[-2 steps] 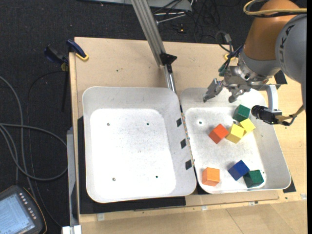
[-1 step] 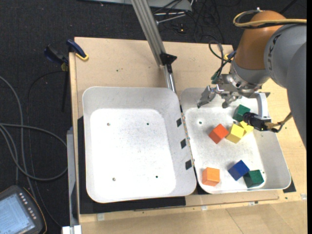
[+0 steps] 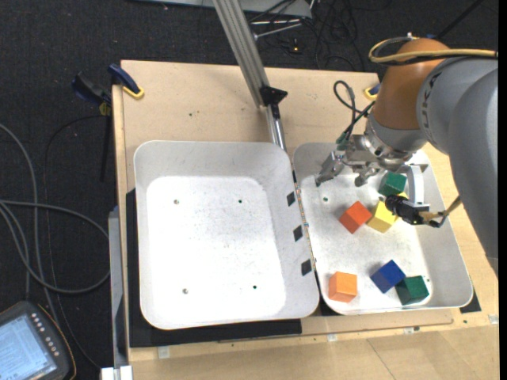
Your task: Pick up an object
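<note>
My gripper (image 3: 339, 179) hangs over the far part of the right bin (image 3: 444, 248), its fingers spread apart with nothing between them. Just in front of it lie a red-orange block (image 3: 356, 216) and a yellow block (image 3: 381, 218), touching each other. A green block (image 3: 392, 184) sits to the gripper's right, partly under the wrist. Near the bin's front edge are an orange block (image 3: 342, 286), a blue block (image 3: 387, 275) and a dark green block (image 3: 412, 289).
The left bin (image 3: 158, 172) lies beside the right one, their rims meeting at the middle. A metal pole (image 3: 245, 46) slants down to the bench behind the bins. Clamps (image 3: 119, 77) grip the bench's far left corner.
</note>
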Controlling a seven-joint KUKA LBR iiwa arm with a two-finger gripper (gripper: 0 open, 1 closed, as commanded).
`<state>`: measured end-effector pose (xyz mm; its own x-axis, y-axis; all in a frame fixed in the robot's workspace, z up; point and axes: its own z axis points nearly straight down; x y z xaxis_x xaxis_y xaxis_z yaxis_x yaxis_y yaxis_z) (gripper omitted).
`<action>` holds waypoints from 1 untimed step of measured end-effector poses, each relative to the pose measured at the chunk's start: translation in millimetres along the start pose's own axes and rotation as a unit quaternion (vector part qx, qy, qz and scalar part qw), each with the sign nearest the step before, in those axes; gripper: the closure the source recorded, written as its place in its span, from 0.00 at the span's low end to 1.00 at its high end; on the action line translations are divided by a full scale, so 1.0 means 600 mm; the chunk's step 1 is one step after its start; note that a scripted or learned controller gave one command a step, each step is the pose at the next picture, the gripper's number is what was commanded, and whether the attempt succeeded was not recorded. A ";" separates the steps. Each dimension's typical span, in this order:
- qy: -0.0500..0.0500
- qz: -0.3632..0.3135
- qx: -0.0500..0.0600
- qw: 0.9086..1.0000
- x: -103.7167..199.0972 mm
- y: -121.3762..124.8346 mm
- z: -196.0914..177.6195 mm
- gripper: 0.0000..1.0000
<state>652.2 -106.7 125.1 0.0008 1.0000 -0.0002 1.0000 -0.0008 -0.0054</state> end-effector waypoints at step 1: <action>0.000 0.000 -0.004 1.000 0.000 0.003 -0.023 1.00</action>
<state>654.2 -106.7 139.1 0.0005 1.0000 -0.0011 1.0000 -0.0005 0.0025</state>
